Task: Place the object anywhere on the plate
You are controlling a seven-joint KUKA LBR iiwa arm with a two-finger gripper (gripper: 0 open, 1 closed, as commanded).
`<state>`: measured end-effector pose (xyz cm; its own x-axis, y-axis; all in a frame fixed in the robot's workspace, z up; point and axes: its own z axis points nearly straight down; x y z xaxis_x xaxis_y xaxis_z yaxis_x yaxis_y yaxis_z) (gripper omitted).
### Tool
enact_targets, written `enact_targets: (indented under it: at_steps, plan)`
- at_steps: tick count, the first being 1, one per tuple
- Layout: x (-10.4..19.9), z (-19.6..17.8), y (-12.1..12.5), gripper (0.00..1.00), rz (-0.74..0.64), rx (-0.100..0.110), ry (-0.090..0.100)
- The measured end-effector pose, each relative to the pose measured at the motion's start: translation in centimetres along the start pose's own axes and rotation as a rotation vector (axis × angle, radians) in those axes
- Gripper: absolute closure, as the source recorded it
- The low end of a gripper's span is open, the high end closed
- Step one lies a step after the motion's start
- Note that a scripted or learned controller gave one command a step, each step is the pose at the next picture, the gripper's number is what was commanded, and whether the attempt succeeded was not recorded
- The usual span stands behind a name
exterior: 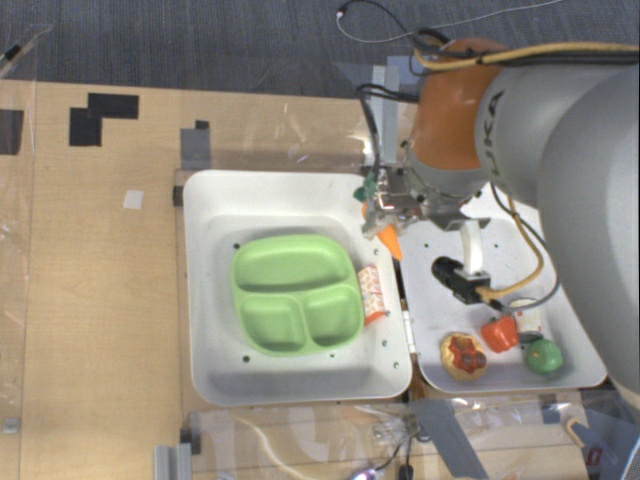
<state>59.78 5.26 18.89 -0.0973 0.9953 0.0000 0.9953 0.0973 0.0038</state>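
Counter (pixel 90 268): we see pale wood carrying two shallow white bins that sit side by side, their inner walls touching.
Arm (pixel 560 138): grey, with an orange band (pixel 450 118) above the wrist; it comes in over the far right corner of the right bin (pixel 428 313).
Hand (pixel 383 220): it sits above the line where the two bins meet, close to their far edges. We cannot tell from this slant whether it is wide, narrow or holding anything.
Orange piece (pixel 389 240): small and pointed, right at the lower tip of the hand, over the shared walls of the bins. We cannot say whether it is gripped or only lies there.
Plate (pixel 296 293): green with three compartments, in the middle of the left bin (pixel 210 268). We see bare green in all three. The orange piece is apart from it, off the plate's far right corner.
Packet (pixel 371 294): a small orange and white item in the left bin, between the plate's right rim and the bin's right wall.
Right bin, near edge: we count a round, pizza-like disc (pixel 465 356) near the left corner, a red-orange block (pixel 501 332) just beside it, and a green ball (pixel 544 356) toward the right corner.
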Motion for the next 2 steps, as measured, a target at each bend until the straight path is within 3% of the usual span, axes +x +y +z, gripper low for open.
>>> enact_targets:
  at_steps: [1, 2]
  plan:
    - [0.0, 0.0, 0.0, 0.0, 0.0, 0.0, 0.0]
    - [-2.4, -3.3, 0.9, 0.0, -0.042, -0.001, 0.0]
